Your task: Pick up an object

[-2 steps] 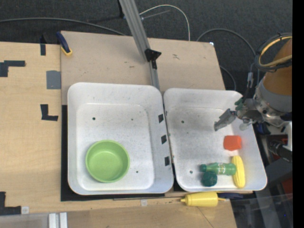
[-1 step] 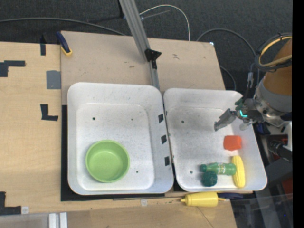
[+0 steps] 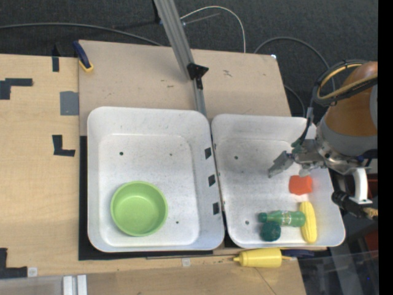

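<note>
Over the right bin [image 3: 245, 134], fingers [image 3: 279, 163] spread apart w/ nothing between, just beside orange block [image 3: 300, 185].

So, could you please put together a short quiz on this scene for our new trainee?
1. True or false: the green bowl sits in the same bin as the orange block.
2. Which thing lies nearest the gripper? A) green bottle B) orange block C) green bowl
3. Fill in: the yellow bottle lies ____ the bins, on the bench by the right bin.

Key
1. False: the bowl is in the left bin, the block in the right bin.
2. B
3. outside
</note>
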Robot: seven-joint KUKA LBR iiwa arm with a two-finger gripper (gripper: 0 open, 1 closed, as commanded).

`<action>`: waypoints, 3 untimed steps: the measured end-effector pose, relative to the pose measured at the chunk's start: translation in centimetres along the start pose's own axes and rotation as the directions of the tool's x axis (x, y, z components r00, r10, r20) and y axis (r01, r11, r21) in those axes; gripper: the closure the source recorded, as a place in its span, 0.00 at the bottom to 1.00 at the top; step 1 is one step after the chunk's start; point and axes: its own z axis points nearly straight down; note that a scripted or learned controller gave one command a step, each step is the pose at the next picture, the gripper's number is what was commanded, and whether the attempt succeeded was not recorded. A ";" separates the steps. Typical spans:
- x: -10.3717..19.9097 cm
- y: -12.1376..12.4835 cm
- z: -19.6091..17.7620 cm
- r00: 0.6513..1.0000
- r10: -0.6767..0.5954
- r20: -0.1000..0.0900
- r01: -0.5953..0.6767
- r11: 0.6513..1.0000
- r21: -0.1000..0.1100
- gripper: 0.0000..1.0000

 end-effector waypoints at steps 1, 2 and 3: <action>0.3 -0.4 4.4 1.000 0.000 0.000 0.000 1.000 -0.001 0.00; 0.3 -0.4 9.6 1.000 0.000 0.002 0.000 1.000 -0.006 0.00; 0.4 -0.4 8.5 1.000 -0.001 0.000 0.001 1.000 -0.004 1.00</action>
